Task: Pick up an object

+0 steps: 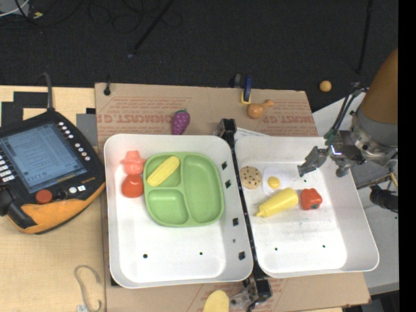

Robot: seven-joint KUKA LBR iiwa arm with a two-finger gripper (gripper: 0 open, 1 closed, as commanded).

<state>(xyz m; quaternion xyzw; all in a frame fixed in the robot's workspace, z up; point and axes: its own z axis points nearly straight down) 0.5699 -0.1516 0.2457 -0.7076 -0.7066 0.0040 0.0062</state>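
Yellow round object lies at the bottom edge, below the two bins. Right bin holds a yellow bottle, touching a red block, plus a cookie. Gripper hangs in the right part of the frame above this bin, fingers spread and holding nothing. Left bin holds a green tray.

We see the grey robot arm with an orange band reaching in from the right, its two-finger gripper spread open, holding nothing.
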